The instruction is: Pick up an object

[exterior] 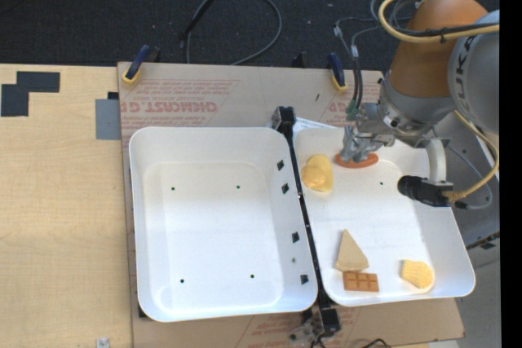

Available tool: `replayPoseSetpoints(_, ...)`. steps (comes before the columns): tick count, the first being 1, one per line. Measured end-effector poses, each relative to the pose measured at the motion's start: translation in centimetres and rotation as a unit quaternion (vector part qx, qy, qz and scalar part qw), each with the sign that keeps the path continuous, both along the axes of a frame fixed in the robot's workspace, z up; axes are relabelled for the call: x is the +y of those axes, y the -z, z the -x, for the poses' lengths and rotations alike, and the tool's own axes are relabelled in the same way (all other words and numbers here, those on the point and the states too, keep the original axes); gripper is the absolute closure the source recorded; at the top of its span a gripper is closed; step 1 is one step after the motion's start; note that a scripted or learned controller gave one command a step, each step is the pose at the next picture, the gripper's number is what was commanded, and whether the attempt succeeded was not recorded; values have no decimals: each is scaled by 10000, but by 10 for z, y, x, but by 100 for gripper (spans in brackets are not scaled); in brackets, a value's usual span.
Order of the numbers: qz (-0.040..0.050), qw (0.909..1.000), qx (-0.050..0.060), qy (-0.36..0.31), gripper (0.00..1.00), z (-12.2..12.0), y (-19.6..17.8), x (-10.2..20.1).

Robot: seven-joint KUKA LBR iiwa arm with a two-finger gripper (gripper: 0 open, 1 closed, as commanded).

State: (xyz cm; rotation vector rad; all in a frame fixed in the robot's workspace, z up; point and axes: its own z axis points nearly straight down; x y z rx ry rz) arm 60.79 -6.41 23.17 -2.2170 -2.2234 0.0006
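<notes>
In the right bin lie several small items. A yellow rounded piece rests near the divider. Toward the front sit a tan wedge, a brown waffle-like square and a yellow waffle-textured piece. A flat orange disc lies at the bin's back. My gripper reaches down right onto that disc, its tips touching or just above it. The wrist hides how the tips meet the disc.
The left bin stands beside the right one, parted by a black clip strip. Cardboard lies under both bins, clamped at the back. The arm and its cables crowd the back right.
</notes>
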Motion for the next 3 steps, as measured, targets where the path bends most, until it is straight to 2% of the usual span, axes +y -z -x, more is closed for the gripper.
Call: replayPoseSetpoints(3, 5, 10000, -5, -4, 100, 29, 2, 169)
